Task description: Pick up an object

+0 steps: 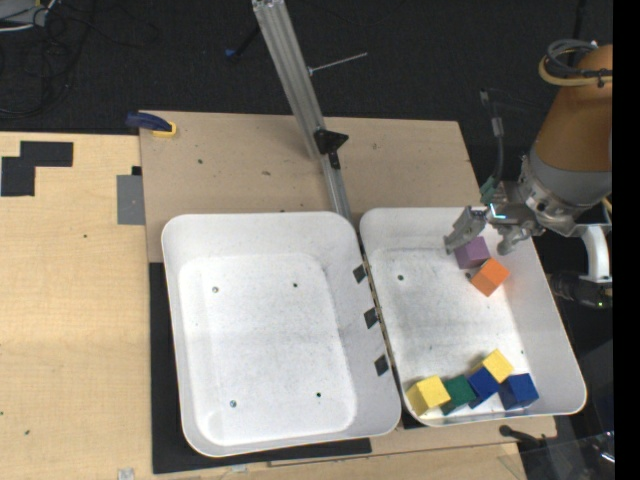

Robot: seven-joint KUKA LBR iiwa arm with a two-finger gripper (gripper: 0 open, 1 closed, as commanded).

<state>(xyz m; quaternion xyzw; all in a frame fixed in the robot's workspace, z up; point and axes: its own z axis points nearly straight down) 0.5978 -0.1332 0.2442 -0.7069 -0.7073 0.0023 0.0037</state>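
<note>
Gripper [483,230] is hanging over the upper right part of the right bin [400,230], reaching in from the right; whether it is open or closed I cannot tell, since its metal parts are blurring together against the white floor. Purple block [471,252] is sitting right under the gripper tip, touching or overlapped by it; grasp cannot be confirmed. Orange block [488,277] is lying just beside the purple one, toward the near side, edges apparently touching. Arm [572,138], grey with its orange band, is rising above the bin's right rim and is being cut off by the frame edge. Along the near rim a row is crowding together: yellow block [431,393], green block [461,392], a second yellow block [497,364] and two blue blocks [517,389], partly overlapping, so their faces are hard to separate. Left bin [260,333] is lying alongside. Aluminium rail [296,78] is slanting down toward the seam between the bins.
</note>
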